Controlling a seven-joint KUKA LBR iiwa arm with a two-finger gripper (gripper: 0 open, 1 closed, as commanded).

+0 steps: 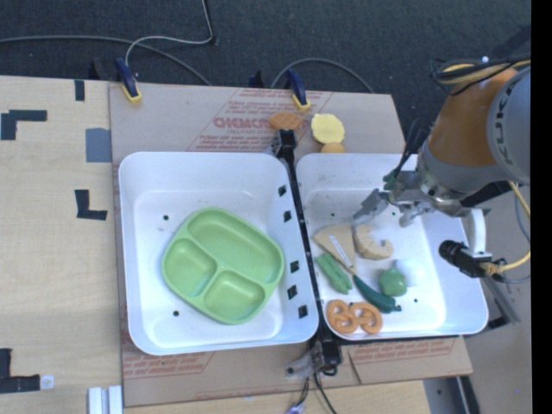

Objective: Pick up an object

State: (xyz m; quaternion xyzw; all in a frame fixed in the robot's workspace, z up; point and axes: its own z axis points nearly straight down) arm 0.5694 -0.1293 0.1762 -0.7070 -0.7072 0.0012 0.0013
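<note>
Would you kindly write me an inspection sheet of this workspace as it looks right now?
Surface: two shallow white bins side by side, left bin and right bin, on brown cardboard over a wooden bench.
Job's things: right bin holds a tan bread-like piece, pale wedge, green pod, dark green long piece, round green item and orange pretzel.
Clutter: green divided plastic plate in the left bin; yellow round item on the cardboard.
Grippers: gripper above the right bin, holding nothing visible.
Cables: black cable behind the bench.
Surroundings: blue-yellow clamps on the cardboard edge.
</note>
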